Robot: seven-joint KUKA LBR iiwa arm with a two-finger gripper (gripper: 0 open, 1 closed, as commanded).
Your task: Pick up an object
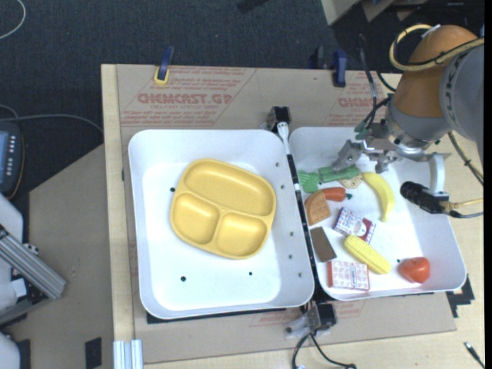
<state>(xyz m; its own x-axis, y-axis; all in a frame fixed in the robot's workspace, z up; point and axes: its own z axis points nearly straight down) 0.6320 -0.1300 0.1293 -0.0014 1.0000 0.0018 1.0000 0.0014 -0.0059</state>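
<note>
The right bin (442,241) holds several toy foods: a green vegetable (319,178), a yellow banana (380,193), a brown bread piece (316,207), a corn cob (367,254), a red tomato (415,269), a dark brown bar (323,244) and two red-and-white packets (354,225) (348,275). My gripper (364,158) hangs over the far part of this bin, just above the green vegetable and the top of the banana. It looks open, with nothing held between its fingers.
A yellow divided plate (223,207) lies in the left bin (150,206). A black ridge (296,198) separates the two bins. Cables and a black connector (419,194) trail from the arm over the right bin's far right side.
</note>
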